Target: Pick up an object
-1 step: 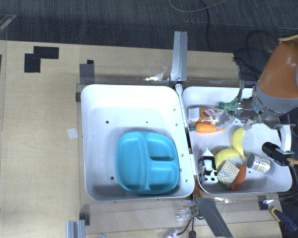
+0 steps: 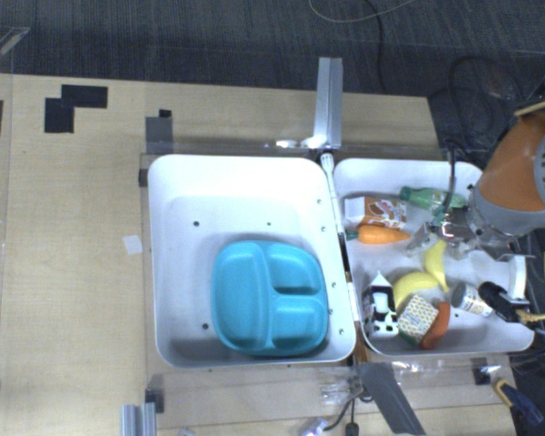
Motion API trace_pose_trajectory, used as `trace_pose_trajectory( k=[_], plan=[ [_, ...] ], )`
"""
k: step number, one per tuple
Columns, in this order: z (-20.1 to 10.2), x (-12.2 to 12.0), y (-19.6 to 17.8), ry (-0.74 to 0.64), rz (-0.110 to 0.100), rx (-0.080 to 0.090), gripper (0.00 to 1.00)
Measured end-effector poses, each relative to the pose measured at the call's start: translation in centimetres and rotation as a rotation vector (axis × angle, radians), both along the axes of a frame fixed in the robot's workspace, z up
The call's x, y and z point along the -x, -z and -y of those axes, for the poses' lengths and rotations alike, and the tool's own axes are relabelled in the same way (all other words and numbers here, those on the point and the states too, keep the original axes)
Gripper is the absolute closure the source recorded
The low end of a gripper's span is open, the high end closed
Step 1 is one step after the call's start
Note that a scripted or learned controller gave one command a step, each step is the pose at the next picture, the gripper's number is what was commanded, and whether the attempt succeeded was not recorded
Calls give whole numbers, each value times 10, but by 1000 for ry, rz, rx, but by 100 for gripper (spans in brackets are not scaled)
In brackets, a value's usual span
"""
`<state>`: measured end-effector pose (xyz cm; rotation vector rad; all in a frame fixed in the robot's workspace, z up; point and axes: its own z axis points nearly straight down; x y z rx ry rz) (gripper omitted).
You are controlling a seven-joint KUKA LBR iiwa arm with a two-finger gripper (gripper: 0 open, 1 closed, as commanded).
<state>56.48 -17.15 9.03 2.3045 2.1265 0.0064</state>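
The right bin [image 2: 350,182] holds a heap of small things. An orange carrot [image 2: 382,235] lies near its left wall, with an orange snack packet [image 2: 383,212] behind it and a green bottle [image 2: 430,196] further back. A yellow banana [image 2: 435,263] lies mid-bin beside a yellow lemon [image 2: 413,286]. My gripper [image 2: 447,229] hangs low over the banana's upper end, just right of the carrot. Nothing is visibly held in it.
The left bin [image 2: 182,189] contains a blue divided plate [image 2: 271,297]. At the right bin's front lie a patterned box [image 2: 417,316], a red object [image 2: 439,326], a black-and-white toy [image 2: 379,304] and a small tube [image 2: 480,305]. The arm's orange band [image 2: 516,165] overhangs the right bin's far corner.
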Motion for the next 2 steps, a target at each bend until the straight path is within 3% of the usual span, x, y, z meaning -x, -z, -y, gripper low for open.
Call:
trace_pose_trajectory(
  k=[1,2],
  plan=[
    [-1,-2,-12,-2,6,-1,100],
    [10,15,-16,-34,-5,-1,100]
  ],
)
